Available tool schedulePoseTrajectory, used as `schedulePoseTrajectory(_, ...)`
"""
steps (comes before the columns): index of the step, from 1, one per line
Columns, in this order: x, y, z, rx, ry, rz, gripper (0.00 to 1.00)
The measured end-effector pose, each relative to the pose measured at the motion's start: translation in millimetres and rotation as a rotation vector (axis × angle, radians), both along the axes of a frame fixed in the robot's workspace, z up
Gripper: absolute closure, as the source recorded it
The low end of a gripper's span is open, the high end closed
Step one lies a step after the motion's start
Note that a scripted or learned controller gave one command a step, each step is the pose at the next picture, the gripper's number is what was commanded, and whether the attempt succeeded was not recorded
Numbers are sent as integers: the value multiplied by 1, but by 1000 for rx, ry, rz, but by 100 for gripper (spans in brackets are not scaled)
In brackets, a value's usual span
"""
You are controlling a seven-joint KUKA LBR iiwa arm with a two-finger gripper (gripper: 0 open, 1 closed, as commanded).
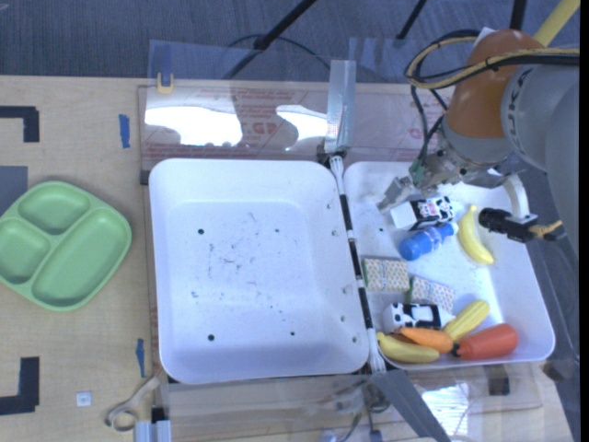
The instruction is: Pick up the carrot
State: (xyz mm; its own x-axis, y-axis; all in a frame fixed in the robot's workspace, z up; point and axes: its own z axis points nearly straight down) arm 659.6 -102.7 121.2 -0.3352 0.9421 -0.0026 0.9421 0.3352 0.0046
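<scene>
Bright, even overhead light; white glare on the clear back panel point(230, 122); image slightly soft.

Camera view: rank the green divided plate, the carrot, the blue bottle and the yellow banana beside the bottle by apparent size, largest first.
1. Green divided plate, by far.
2. Carrot and yellow banana: too alike to rank.
3. Blue bottle, slightly smaller.

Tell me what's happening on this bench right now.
A grey robot arm reaches into the right bin from the right. Its gripper hovers near the bin's far end, above a black-and-white toy and a blue bottle. The carrot it is meant to pick up lies untouched at the near end, among bananas. A green divided plate sits on the bench at left.
</scene>
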Motion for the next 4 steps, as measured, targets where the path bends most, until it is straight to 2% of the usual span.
schedulePoseTrajectory(1, 8, -24, 2, 2, 2, -527, 0)
schedulePoseTrajectory(2, 8, -24, 2, 2, 3, -526, 0)
schedulePoseTrajectory(3, 8, -20, 20, 1, 2, 1, 0)
schedulePoseTrajectory(4, 8, -23, 28, 1, 1, -335, 0)
